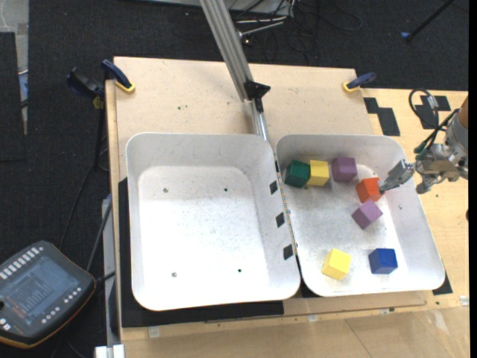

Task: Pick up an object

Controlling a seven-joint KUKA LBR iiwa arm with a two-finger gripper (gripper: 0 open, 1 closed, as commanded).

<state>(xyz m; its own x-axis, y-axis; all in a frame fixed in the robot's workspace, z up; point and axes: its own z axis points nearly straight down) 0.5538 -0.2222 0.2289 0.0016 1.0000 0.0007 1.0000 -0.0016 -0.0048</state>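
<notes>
The right bin (417, 222) holds several small blocks. A green block (298, 174), a yellow block (319, 172) and a purple block (343, 168) sit in a row near its far wall. An orange block (367, 189) lies just right of them, with a lilac block (367, 214) in front of it. A second yellow block (337, 263) and a blue block (383, 260) rest near the front rim. My gripper (408, 182) hangs over the bin's right rim, open, with nothing between its fingers. Its left fingertip is close beside the orange block.
The left bin (149, 200) adjoins the right one. A slanted metal pole (231, 47) comes down to the bench behind the bins. Clamps (119, 77) (359, 82) grip the far corners of the board. A teach pendant (37, 297) lies at the lower left.
</notes>
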